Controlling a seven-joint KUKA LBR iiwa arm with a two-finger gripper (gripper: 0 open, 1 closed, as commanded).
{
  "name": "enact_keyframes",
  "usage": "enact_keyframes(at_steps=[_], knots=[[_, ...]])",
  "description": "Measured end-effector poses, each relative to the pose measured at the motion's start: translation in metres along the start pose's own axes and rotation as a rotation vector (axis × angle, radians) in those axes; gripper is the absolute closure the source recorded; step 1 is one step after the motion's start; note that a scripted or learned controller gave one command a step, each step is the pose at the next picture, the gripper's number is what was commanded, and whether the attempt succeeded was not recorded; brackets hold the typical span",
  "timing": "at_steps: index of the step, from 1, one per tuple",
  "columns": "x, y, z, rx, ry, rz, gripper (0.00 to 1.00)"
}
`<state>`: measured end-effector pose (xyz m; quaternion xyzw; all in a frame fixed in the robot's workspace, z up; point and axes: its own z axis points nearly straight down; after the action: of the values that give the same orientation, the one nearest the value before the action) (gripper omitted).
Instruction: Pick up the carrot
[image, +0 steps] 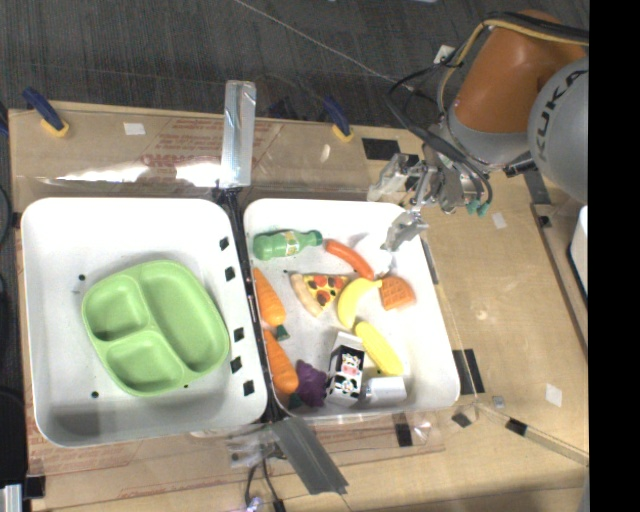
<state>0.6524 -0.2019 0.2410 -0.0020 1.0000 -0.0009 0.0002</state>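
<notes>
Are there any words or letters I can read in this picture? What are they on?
"KU": big dark letters on the grey robot arm, cut off at the picture's edge.
Faint red print on the clear sheet behind the bins: too blurred to read.
Black and white carton in the right bin: pattern, no readable words.

Hidden or cut off

You can't read the gripper (405, 232) fingers (too small, blurred), the arm (520, 90) runs off the top edge, and the purple grapes (311, 381) partly cover the lower carrot (279, 364).
</notes>
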Motion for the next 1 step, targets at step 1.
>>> enact_keyframes(at_steps=[1], knots=[[0.0023, -0.0054, 0.1328, -0.005, 0.003, -0.443, 0.00]])
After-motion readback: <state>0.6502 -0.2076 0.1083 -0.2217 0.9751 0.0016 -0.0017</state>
